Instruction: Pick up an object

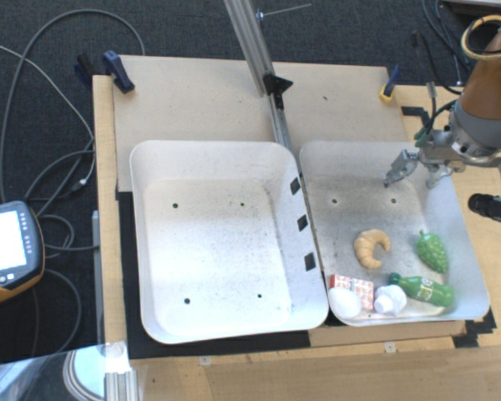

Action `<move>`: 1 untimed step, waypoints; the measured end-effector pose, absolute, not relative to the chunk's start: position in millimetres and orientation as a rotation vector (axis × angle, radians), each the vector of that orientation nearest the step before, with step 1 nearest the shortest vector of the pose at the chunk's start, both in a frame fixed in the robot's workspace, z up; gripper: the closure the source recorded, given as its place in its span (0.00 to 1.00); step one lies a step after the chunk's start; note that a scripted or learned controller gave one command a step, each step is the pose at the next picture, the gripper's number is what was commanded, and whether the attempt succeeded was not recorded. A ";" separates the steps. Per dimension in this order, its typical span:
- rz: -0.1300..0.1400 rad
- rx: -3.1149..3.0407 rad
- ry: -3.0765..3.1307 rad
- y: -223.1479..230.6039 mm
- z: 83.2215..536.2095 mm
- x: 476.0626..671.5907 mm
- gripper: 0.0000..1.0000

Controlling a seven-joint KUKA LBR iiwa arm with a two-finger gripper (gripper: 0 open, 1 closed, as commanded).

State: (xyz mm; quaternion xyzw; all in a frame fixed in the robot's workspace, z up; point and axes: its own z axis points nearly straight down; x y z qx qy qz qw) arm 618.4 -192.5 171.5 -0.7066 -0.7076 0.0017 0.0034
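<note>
Croissant [372,248], curved, glossy tan, seen ctr of right bin [351,174]; gripper [417,169] at 1 o'clock, fingers spread, nothing held.

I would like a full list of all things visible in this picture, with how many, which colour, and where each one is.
Bins: two, white, side by side on the bench.
Croissant: one, tan, middle of the right bin.
Grapes: one bunch, green, right bin, right of the croissant.
Bottle: one, green with white cap, lying along the right bin's near edge.
Packet: one, red and white, right bin's near left corner.
Clamps: two, blue, at the bench's far corners.
Handheld screen: one, orange-edged, on the floor at left.
Gripper: one, grey, over the right bin's far side.
</note>
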 end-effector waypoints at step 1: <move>0.006 -2.216 -2.217 -195.7 108.6 617.6 0.00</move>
